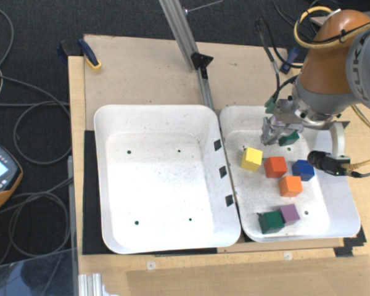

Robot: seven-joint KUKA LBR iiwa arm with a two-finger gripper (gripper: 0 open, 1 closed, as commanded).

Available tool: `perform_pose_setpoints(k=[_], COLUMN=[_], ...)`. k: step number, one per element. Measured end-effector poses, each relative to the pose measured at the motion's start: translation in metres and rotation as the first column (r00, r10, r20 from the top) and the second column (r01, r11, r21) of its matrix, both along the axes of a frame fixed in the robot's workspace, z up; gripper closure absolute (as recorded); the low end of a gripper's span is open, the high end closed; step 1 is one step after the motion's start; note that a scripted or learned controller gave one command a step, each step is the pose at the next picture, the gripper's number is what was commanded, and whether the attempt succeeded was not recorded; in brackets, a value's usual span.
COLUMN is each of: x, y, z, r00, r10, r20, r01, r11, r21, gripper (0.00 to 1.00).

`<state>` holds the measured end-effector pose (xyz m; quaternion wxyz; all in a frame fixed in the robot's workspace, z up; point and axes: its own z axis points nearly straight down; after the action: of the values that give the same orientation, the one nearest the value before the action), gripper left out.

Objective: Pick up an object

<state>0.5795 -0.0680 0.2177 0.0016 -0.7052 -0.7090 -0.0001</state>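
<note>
The jaws (272,134) hung over the upper part of the right bin (339,217), just above and beside the yellow cube (251,158); whether they stood apart or together could not be told from this slant, and nothing showed between them. Taking the yellow cube as landmark, the red cube (275,166) lay just to its right, the blue cube (303,169) beyond that, the orange cube (290,185) below the red, and the green block (271,221) and purple cube (289,213) touching lower still. The cluster offered several candidates within short reach. The left bin (111,128) presumably served as the receiving side. The desk (142,66) carried both.
</note>
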Motion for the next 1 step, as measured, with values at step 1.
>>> perform_pose_setpoints(k=[1], x=[-0.0050], y=[0.0463], z=[0.0071], r00=[1.000], r10=[0.001], r20=[0.001], r01=[-0.001], r11=[1.000], r21=[0.000], gripper=[1.00])
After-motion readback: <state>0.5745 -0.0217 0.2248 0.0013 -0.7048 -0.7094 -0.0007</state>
